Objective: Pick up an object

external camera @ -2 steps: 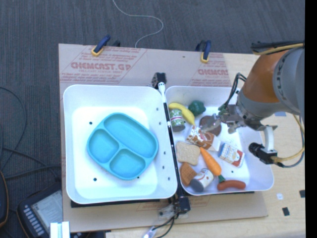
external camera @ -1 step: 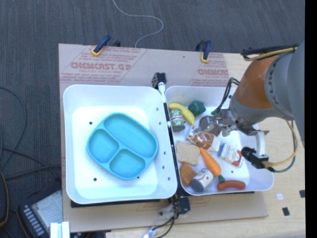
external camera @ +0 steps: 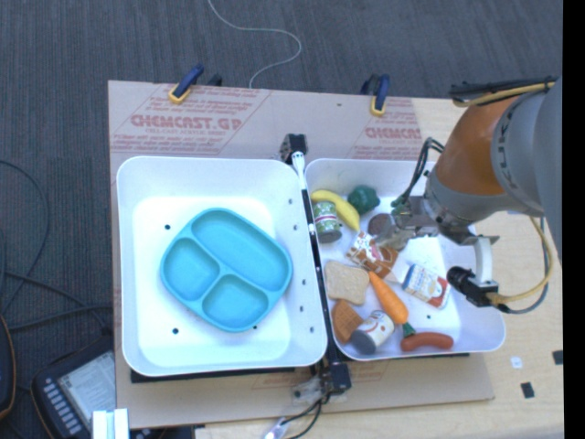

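Tool [external camera: 395, 231] sits low in right bin [external camera: 475, 337] by snack packet [external camera: 373, 252]; jaw state can't be told. Risk: crowded items, packet slips w/ carrot [external camera: 388, 300] alongside.

Brown board [external camera: 183, 126] under the bins: red print "CHEMCAST GP", upper left, with smaller illegible lines beneath; repeated at upper right, partly hidden. Food-packet labels in right bin: unreadable.
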You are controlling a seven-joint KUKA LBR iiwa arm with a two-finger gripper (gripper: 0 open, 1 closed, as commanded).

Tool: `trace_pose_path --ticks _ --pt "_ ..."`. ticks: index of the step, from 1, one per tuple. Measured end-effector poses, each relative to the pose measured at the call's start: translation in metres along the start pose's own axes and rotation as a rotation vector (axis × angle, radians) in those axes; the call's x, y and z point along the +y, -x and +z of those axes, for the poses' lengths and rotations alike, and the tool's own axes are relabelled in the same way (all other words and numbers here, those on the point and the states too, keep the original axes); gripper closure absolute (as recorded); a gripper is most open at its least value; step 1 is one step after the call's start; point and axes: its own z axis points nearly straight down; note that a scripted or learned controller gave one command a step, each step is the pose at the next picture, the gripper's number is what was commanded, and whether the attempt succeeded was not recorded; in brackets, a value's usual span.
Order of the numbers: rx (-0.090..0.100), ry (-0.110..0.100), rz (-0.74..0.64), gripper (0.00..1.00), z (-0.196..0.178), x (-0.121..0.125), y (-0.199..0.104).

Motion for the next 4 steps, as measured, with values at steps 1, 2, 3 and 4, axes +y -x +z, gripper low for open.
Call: trace_pose_path --ticks 1,2,3,4 --pt "0.005 -0.022 -0.003 1.0 -0.061 -0.062 -0.058" --pt "0.005 -0.022 -0.003 0.0 -0.061 -0.062 -0.058" --pt "0.004 -0.021 -0.001 0.0 0.017 -0.031 -0.038" --pt "0.004 -0.023 -0.001 1.0 0.008 -0.031 -0.038"
